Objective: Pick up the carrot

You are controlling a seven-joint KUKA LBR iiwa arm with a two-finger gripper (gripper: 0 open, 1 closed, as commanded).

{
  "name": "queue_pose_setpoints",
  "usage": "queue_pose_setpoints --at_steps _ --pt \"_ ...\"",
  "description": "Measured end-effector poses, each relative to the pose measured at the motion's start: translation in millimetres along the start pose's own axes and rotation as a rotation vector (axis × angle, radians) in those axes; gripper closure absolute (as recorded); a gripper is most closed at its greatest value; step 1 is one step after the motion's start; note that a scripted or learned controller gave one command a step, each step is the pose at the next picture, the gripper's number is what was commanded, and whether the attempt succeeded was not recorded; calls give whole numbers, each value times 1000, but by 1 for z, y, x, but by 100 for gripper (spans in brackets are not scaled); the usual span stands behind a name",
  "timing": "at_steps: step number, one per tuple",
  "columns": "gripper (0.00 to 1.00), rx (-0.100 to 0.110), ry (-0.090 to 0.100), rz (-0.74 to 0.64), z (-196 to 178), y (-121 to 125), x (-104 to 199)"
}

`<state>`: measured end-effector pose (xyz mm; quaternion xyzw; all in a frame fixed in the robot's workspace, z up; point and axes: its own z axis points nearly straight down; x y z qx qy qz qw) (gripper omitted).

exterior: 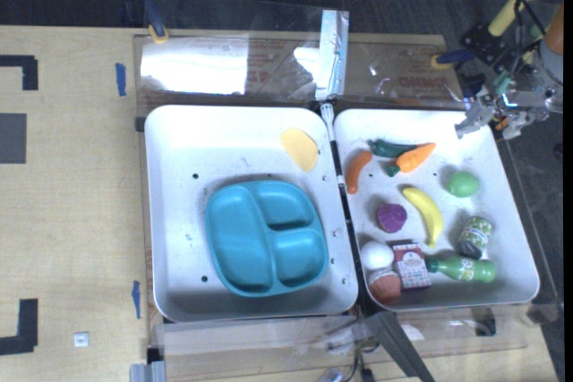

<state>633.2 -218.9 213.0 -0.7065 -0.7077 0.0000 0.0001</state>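
The orange carrot with its dark green top (406, 155) lies loose near the far edge of the right white bin (519, 219), beside an orange pepper (356, 170); the jaws (488, 112) hover over that bin's far right corner; their opening cannot be told; a blue divided plate (266, 235) sits in the left bin (170, 192).

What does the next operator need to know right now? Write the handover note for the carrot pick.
Gripper: at the upper right corner of the right bin, above the rim, nothing seen between its fingers; whether open or shut is not readable.
Carrot: lies in the right bin's upper part, its green top toward the left, next to a dark green vegetable and apart from the gripper.
Left bin: holds a blue divided plate and a yellow piece.
Done: nothing yet; the carrot is not picked.
Left: move over the carrot, descend, grasp, lift.
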Motion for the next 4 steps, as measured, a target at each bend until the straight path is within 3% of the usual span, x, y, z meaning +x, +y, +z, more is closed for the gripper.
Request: queue_pose_setpoints --at_steps 1,2,3,4 --pt "0 5 2 58 97 33 66" --pt "0 1 0 41 128 11 79" --pt "100 -2 -1 41 116 12 79" --pt "100 -4 -1 391 39 -18 83"
